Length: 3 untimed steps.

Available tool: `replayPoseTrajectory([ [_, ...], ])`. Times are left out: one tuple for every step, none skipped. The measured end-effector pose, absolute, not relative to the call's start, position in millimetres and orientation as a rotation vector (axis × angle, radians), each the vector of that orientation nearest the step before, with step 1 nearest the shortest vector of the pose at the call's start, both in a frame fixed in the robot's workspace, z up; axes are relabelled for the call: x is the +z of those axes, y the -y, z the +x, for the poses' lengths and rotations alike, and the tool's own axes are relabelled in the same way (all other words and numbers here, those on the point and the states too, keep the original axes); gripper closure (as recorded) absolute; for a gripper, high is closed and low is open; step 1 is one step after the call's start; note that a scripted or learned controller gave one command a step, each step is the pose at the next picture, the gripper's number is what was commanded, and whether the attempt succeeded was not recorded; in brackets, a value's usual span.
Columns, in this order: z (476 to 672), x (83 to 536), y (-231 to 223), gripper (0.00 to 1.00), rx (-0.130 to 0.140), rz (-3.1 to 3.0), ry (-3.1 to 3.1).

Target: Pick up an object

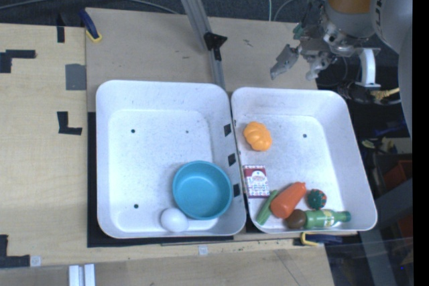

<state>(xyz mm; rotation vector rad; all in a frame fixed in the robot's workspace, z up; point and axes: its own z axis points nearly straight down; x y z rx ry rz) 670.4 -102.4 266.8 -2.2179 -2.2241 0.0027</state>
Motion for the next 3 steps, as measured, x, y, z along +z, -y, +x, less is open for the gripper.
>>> replayPoseTrajectory([
  [670.3, 266.8, 102.5, 0.00, 0.003, -2.218, 2.224],
  [665.0, 219.9, 107.9, 0.00, 0.008, -2.217, 2.221],
  [664.0, 175.7, 109.4, 0.00, 0.008, -2.217, 2.221],
])
